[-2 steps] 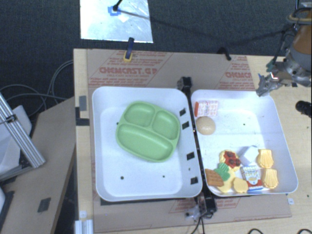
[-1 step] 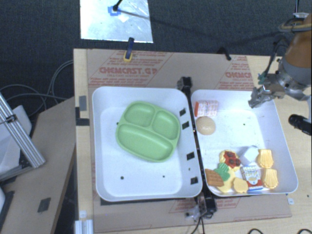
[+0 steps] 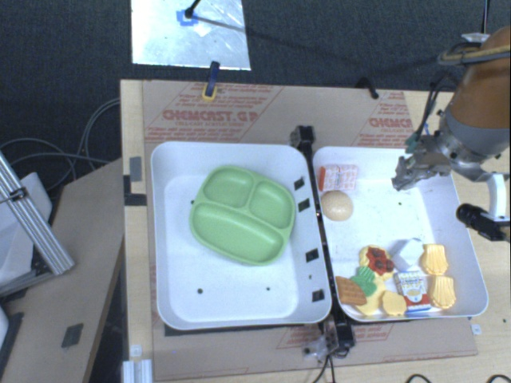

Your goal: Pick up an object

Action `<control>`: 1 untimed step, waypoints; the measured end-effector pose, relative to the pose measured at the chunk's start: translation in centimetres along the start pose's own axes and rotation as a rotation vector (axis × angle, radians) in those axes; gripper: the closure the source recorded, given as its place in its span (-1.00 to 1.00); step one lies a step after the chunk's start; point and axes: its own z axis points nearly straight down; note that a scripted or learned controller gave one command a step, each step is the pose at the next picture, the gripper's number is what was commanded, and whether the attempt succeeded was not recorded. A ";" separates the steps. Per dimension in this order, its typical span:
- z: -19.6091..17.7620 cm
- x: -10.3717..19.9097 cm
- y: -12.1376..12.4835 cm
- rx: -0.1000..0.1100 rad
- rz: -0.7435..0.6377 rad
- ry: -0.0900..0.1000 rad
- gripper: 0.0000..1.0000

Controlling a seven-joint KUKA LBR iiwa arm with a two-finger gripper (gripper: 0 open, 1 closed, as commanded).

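dark blue carpet lies behind a cardboard-topped bench (image 3: 239, 114) that bears two shallow white bins side by side. left bin (image 3: 172, 294) holds one green divided plate (image 3: 242, 214) with three compartments, lying at a slant. right bin (image 3: 467, 270) holds all the small things: one red-and-white packet (image 3: 338, 176) at its far left corner, one beige egg-like ball (image 3: 337, 206) just in front of that, and a heap of toy food (image 3: 399, 282) against its near wall. in the heap i count about four yellow or tan pieces, one red piece, one green piece and one printed carton, though they overlap and the count is unsure.

gripper (image 3: 403, 178) hangs over the far middle of the right bin, with bare white floor beneath it; nothing sits between its fingers, and whether they are spread or pressed together i cannot tell at this size.

what the coming move turns on: the ball and the packet lie to the gripper's left in this view, near but apart from it, while the heap lies well toward the near wall. the ball looks the nearest single target and stands clear of its neighbours; being round, it has no long axis to line up with. the packet's long side runs roughly across the bin.
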 end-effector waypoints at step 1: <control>0.4 2.7 -3.2 0.001 0.001 -0.001 1.00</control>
